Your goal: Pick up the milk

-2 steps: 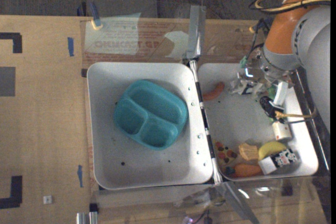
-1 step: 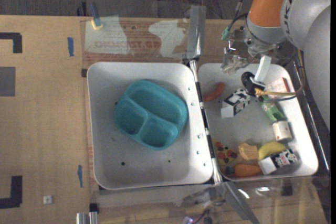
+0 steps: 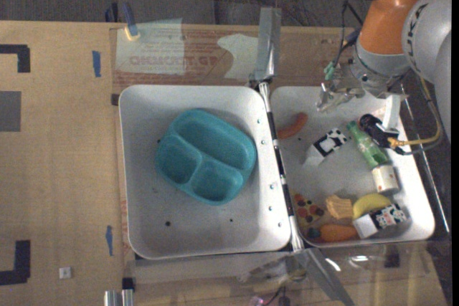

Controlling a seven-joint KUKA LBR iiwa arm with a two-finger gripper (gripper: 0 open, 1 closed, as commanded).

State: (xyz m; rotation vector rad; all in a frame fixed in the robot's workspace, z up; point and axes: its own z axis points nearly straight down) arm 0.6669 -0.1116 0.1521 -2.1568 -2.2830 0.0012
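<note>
hovering above the far end of the right bin, the jaws of the grey-and-orange arm are pictured over bare white floor, with nothing seen between them; whether they are spread or closed cannot be told from this slanted view. the milk, a small cow-patterned carton, is seen lying near the middle of the same bin, just nearer the camera than the jaws and apart from them. the approach step is judged to be in hand: no descent onto the carton has been made. a short shift toward the carton and a lowering over it would be called for next, with the jaws set across its narrow sides. a sausage lies near the carton on the divider side, and a green bottle lies just beside it on the other; either could be nudged. a second cow-patterned box rests at the near corner beside a banana and a carrot, and could be mistaken for the target. a teal divided plate sits in the left bin on the counter.
</note>
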